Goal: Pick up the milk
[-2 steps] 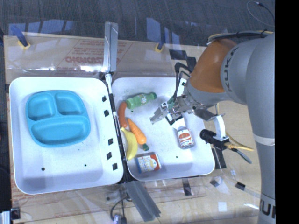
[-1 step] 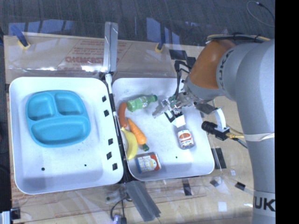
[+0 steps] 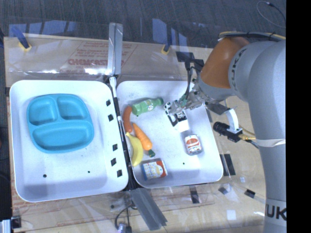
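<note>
Milk [image 3: 177, 119] lies in the right bin [image 3: 214, 164], near its far right corner, with the gripper [image 3: 183, 105] right over its top end. I cannot tell how the fingers stand or whether they hold it. Maybe the small carton slips or tips toward the can [image 3: 193, 143] close beside it.

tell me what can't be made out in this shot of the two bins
- Gripper, camera view: finger position unreadable, too small and merged with the dark-and-white milk carton under it.
- Milk carton: print too small to read, its top end masked by the gripper.
- Can and orange box: labels blurred.
- Banana: inner edge hidden by the right bin's wall.
- Arm: base cut off by the frame's bottom edge.
</note>
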Robot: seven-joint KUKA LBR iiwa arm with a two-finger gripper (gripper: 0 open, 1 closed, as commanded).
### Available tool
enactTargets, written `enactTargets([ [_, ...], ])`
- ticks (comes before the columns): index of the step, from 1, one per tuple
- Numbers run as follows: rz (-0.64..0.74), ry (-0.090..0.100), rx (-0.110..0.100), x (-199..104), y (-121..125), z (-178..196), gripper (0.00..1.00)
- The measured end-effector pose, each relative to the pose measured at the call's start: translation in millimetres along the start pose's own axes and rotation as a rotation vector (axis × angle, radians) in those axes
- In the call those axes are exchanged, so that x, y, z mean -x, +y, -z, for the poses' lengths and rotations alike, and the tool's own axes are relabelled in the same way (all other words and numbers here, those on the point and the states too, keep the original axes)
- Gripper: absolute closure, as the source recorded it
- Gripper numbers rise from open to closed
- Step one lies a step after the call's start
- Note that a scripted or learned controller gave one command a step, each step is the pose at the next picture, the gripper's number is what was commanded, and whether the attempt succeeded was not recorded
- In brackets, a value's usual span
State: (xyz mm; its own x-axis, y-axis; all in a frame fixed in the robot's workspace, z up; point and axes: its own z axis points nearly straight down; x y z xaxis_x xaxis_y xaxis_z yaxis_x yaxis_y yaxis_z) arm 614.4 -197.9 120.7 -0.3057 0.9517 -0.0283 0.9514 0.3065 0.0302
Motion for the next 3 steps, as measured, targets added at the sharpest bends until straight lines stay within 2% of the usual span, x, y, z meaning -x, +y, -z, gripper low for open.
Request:
enactTargets([
  [1, 0.001, 0.001, -0.001, -1, 0, -1, 0.00],
  [2, 0.106, 0.017, -0.017, 19, 13, -18, 0.00],
  [3, 0.111, 0.002, -0.003, 22, 18, -2, 1.00],
])
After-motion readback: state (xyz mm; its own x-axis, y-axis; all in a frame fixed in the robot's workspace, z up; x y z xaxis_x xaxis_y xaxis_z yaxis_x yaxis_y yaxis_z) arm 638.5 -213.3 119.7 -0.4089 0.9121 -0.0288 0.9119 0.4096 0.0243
